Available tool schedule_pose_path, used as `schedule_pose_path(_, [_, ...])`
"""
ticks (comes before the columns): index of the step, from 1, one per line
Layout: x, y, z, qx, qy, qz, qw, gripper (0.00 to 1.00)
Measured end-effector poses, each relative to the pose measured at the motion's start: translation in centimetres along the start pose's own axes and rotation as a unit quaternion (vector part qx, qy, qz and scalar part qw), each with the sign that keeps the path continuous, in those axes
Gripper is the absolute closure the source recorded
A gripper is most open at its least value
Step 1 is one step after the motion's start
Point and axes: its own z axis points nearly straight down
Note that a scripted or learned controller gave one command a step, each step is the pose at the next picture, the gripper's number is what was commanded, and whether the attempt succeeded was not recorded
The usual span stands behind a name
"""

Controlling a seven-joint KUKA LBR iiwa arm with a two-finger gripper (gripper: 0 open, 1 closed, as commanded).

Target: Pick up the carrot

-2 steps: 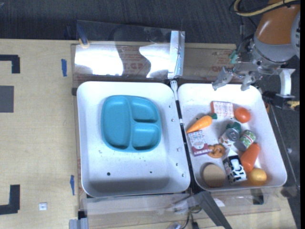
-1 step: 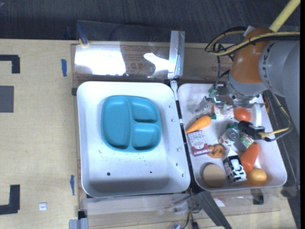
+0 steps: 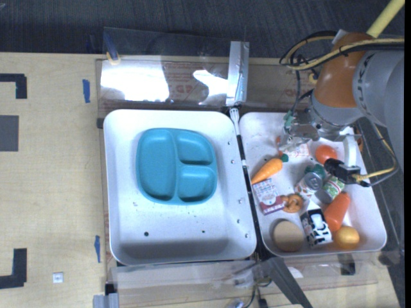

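Carrot [image 3: 268,169] lies near the left edge of the right bin [image 3: 379,226], we see. Our gripper [image 3: 297,135] hangs just above it; we cannot tell its grip.

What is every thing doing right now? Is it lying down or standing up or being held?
carrot: lying flat in the right bin, not held
blue plate: right side up in the left bin
gripper: hanging over the right bin, above the carrot

A tray [image 3: 174,165] is lying in the left bin [image 3: 122,191]; the carrot [image 3: 268,170] is lying in the right bin [image 3: 372,217], left of the gripper [image 3: 297,133].
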Motion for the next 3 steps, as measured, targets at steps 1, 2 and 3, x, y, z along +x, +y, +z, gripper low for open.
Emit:
schedule_pose_path(1, [0.0, -0.1, 0.1, 0.001, 0.000, 0.000, 1.0000, 0.00])
schedule_pose_path(2, [1.4, -4.3, 2.8, 0.004, 0.003, -0.035, 0.9994, 0.00])
schedule_pose_path(3, [-0.9, -9.8, 2.7, 0.005, 0.003, 0.082, 0.9966, 0.00])
